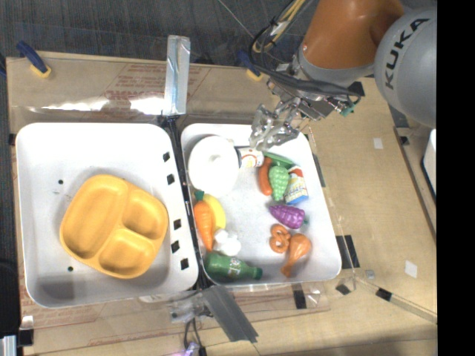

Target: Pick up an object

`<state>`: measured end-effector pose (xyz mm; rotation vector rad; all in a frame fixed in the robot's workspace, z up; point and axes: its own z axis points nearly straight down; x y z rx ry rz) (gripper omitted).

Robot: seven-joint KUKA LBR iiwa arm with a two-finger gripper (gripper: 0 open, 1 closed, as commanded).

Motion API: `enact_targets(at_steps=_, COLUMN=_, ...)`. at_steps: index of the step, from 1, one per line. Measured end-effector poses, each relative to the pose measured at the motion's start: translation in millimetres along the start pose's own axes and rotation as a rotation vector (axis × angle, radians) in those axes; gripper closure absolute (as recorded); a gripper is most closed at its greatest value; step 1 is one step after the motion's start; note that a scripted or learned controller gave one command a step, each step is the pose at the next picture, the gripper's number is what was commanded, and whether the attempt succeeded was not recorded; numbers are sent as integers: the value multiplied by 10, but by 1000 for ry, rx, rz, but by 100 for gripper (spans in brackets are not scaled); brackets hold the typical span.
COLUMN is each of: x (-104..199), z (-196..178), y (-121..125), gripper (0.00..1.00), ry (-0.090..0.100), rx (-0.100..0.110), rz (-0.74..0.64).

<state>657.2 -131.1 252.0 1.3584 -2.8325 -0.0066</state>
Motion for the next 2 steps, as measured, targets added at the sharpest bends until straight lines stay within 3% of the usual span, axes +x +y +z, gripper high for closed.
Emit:
enact_targets(at_steps=1, x=358, z=-278, y=-297, gripper=100, ry=0, rx=8, rz=-245)
enact_targets(at_steps=2, x=560, z=-473, y=-462, gripper=100, ry=-1, rx=8, rz=-318)
